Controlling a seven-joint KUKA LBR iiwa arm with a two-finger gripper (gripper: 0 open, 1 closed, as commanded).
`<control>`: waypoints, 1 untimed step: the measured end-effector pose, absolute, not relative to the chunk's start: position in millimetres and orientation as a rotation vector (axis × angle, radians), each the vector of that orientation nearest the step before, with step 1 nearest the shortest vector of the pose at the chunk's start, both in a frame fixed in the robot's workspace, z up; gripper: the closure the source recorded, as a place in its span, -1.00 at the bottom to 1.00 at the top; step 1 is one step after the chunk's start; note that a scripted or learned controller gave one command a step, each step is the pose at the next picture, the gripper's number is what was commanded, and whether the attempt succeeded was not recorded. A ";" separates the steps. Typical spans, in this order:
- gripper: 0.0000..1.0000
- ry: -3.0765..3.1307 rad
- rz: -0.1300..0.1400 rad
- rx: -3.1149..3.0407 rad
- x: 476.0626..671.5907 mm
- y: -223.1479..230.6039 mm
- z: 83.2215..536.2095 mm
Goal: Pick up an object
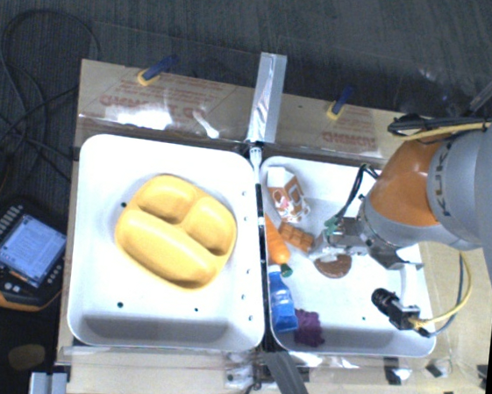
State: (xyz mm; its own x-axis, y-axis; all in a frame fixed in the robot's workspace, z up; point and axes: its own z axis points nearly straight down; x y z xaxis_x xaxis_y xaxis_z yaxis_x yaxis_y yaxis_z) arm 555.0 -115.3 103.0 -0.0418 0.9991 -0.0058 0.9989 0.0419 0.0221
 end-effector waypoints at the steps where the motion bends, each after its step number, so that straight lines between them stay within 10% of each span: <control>1: -1.00 2.255 0.017 2.162 554.4 -115.0 102.1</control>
State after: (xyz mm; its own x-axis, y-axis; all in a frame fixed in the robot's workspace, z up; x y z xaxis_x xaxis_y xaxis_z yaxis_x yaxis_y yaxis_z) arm 554.4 -115.0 102.1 -0.0421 0.9991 -0.0053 0.9989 0.0422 0.0200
